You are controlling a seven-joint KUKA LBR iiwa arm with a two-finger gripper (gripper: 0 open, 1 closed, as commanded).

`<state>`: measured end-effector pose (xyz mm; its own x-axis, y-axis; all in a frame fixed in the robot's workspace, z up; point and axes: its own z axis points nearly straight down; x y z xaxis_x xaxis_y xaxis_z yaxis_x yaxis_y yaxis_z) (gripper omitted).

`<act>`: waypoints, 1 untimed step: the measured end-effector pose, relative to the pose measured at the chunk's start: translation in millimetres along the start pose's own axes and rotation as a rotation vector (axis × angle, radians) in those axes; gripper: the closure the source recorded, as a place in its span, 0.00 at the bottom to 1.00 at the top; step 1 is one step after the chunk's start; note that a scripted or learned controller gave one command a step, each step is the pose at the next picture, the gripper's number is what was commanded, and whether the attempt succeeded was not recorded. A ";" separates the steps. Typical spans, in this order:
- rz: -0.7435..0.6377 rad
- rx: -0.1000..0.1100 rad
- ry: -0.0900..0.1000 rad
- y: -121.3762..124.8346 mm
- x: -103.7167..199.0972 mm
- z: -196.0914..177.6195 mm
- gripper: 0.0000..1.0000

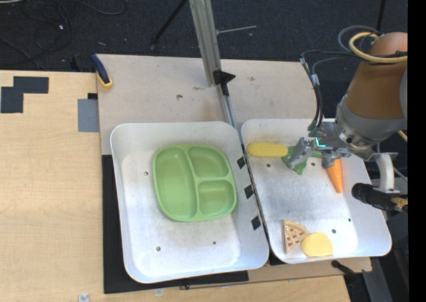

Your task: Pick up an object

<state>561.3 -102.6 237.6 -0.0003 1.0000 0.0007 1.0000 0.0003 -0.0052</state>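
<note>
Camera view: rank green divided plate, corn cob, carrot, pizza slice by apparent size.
1. green divided plate, clearly largest.
2. corn cob and carrot: look alike in length, and the carrot's top is partly hidden by the arm, so unranked.
3. pizza slice, smallest, partly overlapped.

End effector point(301, 156) over right bin point(373, 244), beside corn point(267, 151).

One fixed cam, set high above the bench, aimed down at a slant.

Both white bins are taken in whole: left bin point(133, 241) near frame centre; right bin point(373, 241) twd the right side; the bench's far edge and dark floor w/ cables are seen along the top; wooden surface fills the left; arm point(376, 88) is seen entering from the right; distance is moderate, no close-up detail.
</note>
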 end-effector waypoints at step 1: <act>0.000 -0.002 0.000 0.4 0.0 -0.7 0.00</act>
<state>561.7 -102.6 238.3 -0.0004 1.0000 0.0006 1.0000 0.0004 -0.0036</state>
